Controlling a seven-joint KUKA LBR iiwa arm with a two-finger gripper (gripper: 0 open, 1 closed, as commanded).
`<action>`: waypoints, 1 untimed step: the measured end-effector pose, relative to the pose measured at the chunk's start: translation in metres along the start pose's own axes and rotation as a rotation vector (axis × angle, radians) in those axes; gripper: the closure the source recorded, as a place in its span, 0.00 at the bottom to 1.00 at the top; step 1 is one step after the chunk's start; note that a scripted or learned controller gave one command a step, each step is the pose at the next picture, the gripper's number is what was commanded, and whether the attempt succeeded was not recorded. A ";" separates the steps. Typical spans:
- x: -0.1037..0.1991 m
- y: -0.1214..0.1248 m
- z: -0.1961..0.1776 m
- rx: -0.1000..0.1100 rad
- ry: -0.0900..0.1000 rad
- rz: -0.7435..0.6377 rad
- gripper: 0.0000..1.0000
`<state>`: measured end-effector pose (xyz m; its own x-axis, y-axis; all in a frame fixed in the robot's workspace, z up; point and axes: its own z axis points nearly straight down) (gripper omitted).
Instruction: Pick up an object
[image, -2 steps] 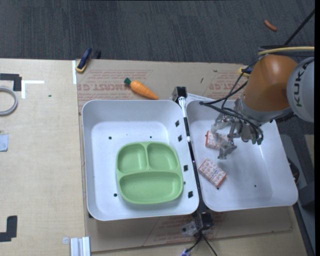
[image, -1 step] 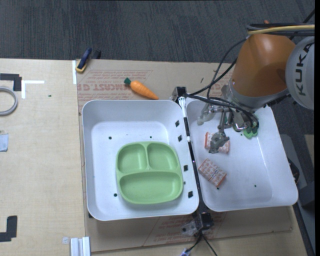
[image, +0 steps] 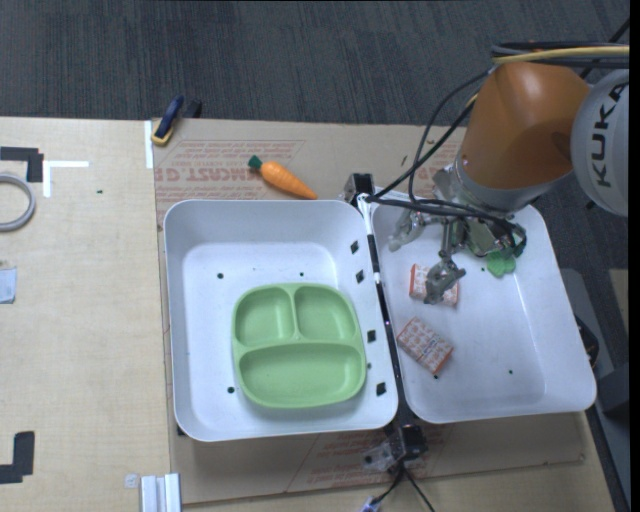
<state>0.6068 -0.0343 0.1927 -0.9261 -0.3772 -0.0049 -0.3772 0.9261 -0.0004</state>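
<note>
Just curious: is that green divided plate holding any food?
Empty. All three sections of the plate show bare green, and it lies flat in the left bin.

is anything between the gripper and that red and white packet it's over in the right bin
Nothing visible stands between them. The gripper is right at the red and white packet in the right bin, overlapping its top. The second packet lies apart, nearer the camera, and the green object sits off to the side.
</note>
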 end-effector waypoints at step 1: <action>0.021 0.016 0.000 -0.001 0.001 -0.323 0.00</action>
